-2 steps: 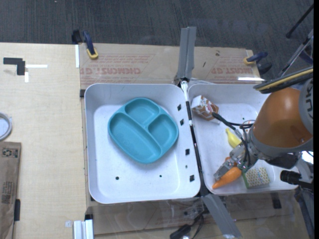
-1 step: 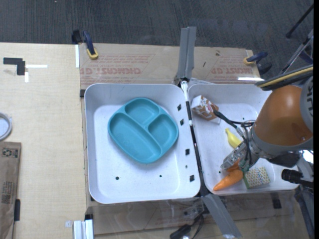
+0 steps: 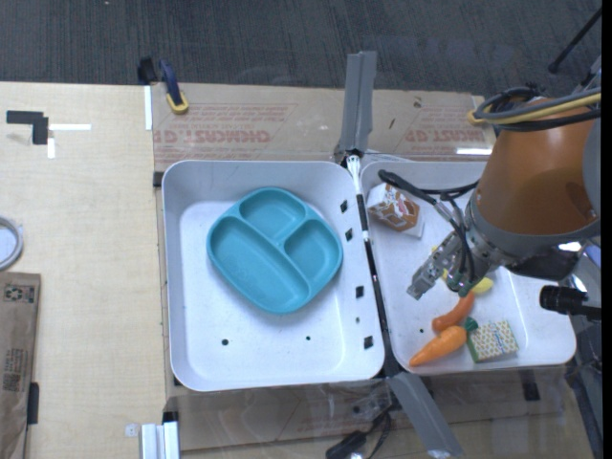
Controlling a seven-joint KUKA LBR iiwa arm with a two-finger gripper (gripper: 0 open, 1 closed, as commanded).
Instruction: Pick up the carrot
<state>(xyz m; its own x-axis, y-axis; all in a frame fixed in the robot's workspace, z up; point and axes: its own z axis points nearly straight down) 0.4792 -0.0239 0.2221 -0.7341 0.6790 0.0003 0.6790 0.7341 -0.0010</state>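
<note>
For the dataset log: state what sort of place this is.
Most likely a robotics lab test bench, not a kitchen. A grey and orange arm reaches over two white bins on a plywood bench, one holding a blue divided plate, the other toy food like a carrot.

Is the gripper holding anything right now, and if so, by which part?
Nothing is held. The gripper hangs above the right bin, apart from the carrot, which lies on the bin floor beside a second orange piece.
</note>
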